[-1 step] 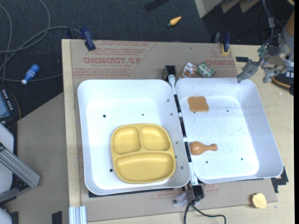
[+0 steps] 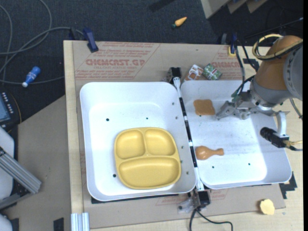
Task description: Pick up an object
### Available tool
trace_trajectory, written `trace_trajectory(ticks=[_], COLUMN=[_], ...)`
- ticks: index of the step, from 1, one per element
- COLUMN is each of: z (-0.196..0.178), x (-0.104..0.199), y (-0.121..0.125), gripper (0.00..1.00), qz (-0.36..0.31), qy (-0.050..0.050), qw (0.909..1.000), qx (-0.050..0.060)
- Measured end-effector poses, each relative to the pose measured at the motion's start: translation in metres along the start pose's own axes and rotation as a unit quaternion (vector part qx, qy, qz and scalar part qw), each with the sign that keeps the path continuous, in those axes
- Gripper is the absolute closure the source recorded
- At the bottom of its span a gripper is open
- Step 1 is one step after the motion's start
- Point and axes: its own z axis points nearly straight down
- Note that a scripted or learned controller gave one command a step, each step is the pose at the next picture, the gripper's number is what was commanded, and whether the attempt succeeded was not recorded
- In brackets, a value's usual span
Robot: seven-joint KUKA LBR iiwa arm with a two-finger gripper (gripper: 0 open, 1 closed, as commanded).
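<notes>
In the right bin (image 2: 269, 170), a flat tan toast-shaped piece (image 2: 204, 107) lies near the back left corner. A tan drumstick-shaped piece (image 2: 208, 152) rests by the bin's left wall, further forward. My gripper (image 2: 230, 113) hangs low over the bin floor just right of the toast piece. Its grey fingers are spread open and hold nothing. The left fingertip is a short gap from the toast's right edge. The arm's orange band (image 2: 277, 64) rises behind it at the right.
The left bin (image 2: 96, 105) holds a yellow divided plate (image 2: 146, 157). Small packets (image 2: 204, 72) lie on the bench behind the right bin. A yellow chunk (image 2: 266, 206) sits at the bench's front right. Blue clamps (image 2: 89, 39) grip the back edge.
</notes>
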Motion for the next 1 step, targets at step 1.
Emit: trace_trajectory(ticks=[1], z=[-0.0059], x=[0.0553], y=[-0.0755], gripper=[0.0], qz=[-0.001], qy=[0.0], qw=[1.0], qx=[-0.001])
